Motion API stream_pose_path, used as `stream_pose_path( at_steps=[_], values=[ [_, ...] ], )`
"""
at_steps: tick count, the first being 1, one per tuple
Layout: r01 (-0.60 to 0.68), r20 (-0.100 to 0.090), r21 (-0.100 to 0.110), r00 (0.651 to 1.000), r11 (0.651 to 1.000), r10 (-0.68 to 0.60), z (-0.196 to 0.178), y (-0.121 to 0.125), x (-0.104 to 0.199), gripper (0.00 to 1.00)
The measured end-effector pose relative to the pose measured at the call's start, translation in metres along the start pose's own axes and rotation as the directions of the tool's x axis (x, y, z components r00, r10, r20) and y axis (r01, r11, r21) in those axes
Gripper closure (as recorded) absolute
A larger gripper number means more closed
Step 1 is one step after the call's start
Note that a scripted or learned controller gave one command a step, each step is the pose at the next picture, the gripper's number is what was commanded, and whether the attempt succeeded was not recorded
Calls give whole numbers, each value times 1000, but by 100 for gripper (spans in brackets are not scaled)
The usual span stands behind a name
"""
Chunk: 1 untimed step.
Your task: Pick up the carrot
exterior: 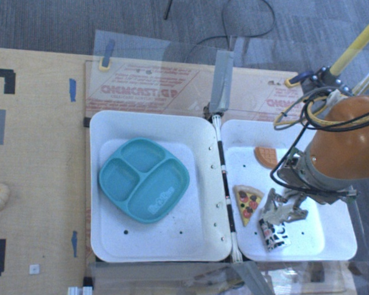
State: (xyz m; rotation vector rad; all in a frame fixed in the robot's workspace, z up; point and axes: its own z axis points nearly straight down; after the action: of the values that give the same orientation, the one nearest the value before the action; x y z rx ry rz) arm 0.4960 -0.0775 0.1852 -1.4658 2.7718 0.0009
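Carrot [266,156]: taken to be the stubby orange piece at the 12 o'clock end of the right bin [334,246], lying flat on the white floor near the divider between the two bins. Sits apart from the pizza slice [248,202], which lies toward 6 o'clock from it. Looks a little wider than tall, so the long axis is judged to run roughly 9 to 3 o'clock, though its right end comes close to the cables and the shape is too blunt to be sure. Gripper [277,218] hangs low over the middle of the same bin, under the orange-banded arm [343,144], just above a black-and-white item [276,236] and just to the 3 o'clock side of the pizza slice. State of the jaws cannot be told; nothing visibly pinched. From the gripper, carrot lies toward 11 o'clock, near but clearly not beneath it. Next move, by this reading: lift clear, shift toward 11 o'clock and close across the short 12-to-6 width. Main risk judged to be catching the pizza slice or the black-and-white item instead. Left bin [191,238] carries a teal divided plate [144,180], no part of this job.
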Motion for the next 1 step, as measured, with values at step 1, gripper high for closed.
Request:
stream_pose_path(
  at_steps=[1],
  values=[
    [450, 1, -2, 893, 893, -450, -8, -20, 33, 100]
  ],
)
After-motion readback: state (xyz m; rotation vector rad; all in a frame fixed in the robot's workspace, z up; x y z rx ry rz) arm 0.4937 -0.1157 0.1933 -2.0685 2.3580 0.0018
